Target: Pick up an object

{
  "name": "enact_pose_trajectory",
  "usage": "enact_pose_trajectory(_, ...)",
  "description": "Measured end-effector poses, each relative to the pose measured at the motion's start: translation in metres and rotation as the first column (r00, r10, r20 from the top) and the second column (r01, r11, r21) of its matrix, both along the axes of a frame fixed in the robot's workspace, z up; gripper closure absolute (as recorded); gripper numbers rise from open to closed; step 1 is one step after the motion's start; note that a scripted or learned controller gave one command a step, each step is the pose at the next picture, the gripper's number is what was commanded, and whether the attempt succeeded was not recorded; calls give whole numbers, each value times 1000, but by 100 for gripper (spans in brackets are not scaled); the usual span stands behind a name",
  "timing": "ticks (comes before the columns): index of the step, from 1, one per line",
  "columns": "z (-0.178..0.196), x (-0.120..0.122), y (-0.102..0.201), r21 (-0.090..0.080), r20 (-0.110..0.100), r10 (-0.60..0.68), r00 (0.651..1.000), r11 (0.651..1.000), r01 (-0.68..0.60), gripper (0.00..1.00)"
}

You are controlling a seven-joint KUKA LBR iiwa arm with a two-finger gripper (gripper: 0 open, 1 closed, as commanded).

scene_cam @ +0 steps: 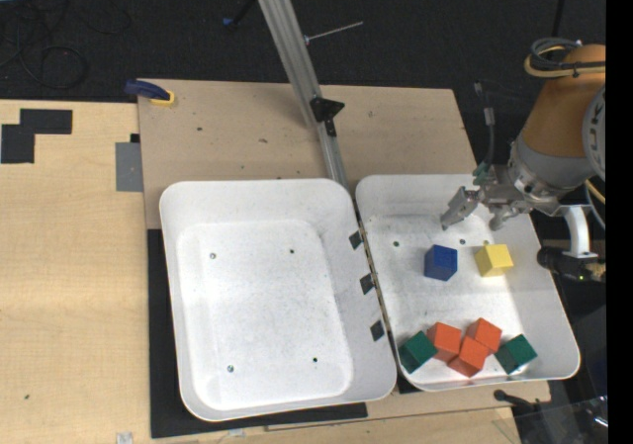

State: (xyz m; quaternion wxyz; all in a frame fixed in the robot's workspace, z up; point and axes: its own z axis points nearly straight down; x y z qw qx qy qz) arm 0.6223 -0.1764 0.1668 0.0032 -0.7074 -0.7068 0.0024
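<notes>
My gripper [482, 214] hangs over the back right part of the right bin [406, 197], its fingers spread open with nothing between them. Just below it lie a yellow cube [494, 259] and a blue cube [441, 262], both apart from the fingers. Near the bin's front edge sits a cluster of orange blocks [467, 343] flanked by one green block [416, 350] on the left and another green block [515, 353] on the right.
The left bin [259, 294] lies beside the right one, with black clips along the shared rim. A slanted aluminium rail [295, 56] rises behind the bins. The arm's grey and orange wrist [562, 131] fills the right side.
</notes>
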Motion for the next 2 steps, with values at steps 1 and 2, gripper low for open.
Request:
enact_pose_trajectory(1, -45, 0, 5, 1, 0, 3, 1000, 1000, -3, 0)
enact_pose_trajectory(2, -78, 0, 6, 0, 3, 1, 1000, 1000, -1, 0)
